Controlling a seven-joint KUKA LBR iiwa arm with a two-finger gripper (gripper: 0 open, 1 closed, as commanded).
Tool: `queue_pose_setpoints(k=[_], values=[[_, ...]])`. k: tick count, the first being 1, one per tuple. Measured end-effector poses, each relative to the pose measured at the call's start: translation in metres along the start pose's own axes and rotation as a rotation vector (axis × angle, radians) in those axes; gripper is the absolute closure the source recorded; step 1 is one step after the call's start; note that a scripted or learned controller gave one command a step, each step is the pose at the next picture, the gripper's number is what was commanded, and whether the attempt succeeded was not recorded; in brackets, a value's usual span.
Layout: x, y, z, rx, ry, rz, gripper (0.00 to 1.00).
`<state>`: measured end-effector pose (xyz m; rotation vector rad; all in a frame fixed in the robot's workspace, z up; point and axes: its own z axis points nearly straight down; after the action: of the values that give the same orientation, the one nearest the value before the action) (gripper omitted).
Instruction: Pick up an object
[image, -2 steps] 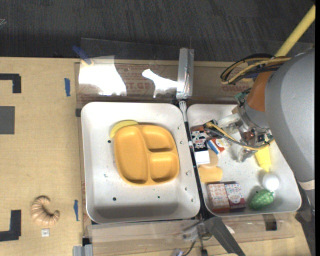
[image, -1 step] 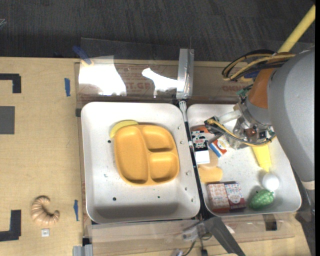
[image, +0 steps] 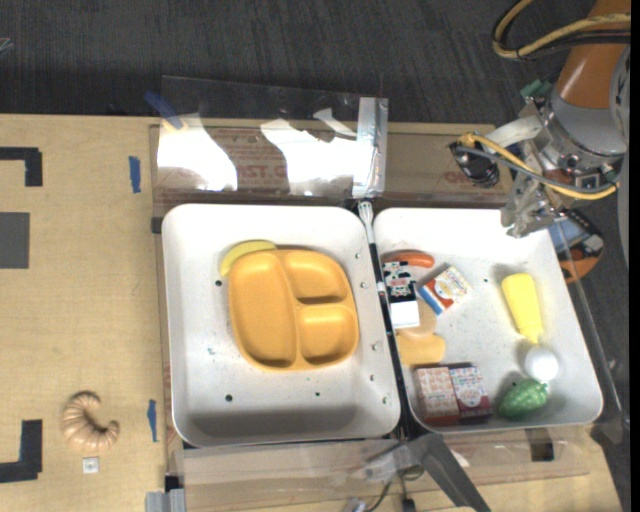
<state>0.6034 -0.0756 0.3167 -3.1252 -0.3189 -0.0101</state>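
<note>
Along the right bin's (image: 575, 300) right wall: yellow block (image: 523, 305), white ball (image: 541, 363), green toy (image: 524, 398) at the near corner. Gripper (image: 524, 212) above far right corner, nothing visibly held; spread indiscernible. Step: approach. Next: descend over one item.

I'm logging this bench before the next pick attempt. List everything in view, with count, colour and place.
bins: 2, white, side by side on the bench
divided tray: 1, yellow-orange, left bin
yellow piece: 1, yellow, under the tray's far left edge
yellow block: 1, yellow, right bin, right side
white ball: 1, white, right bin, below the yellow block
green item: 1, green, right bin, near right corner
small packets: 2, reddish, right bin, near edge
croissant toy: 1, tan, on the bench left of the bins
arm: 1, grey with orange band, top right
claw: 1, metal, over the right bin's far right corner
</note>
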Motion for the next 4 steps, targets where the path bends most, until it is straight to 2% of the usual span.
queue_pose_setpoints(k=[1,2,3,4], values=[[0.027,-0.087,0.083,0.004,-0.013,-0.003,1.0],[0.005,-0.035,0.072,0.002,-0.01,-0.047,1.0],[-0.038,-0.027,0.011,0.003,-0.007,-0.396,1.0],[-0.041,-0.036,-0.011,0.001,-0.005,-0.286,1.0]])
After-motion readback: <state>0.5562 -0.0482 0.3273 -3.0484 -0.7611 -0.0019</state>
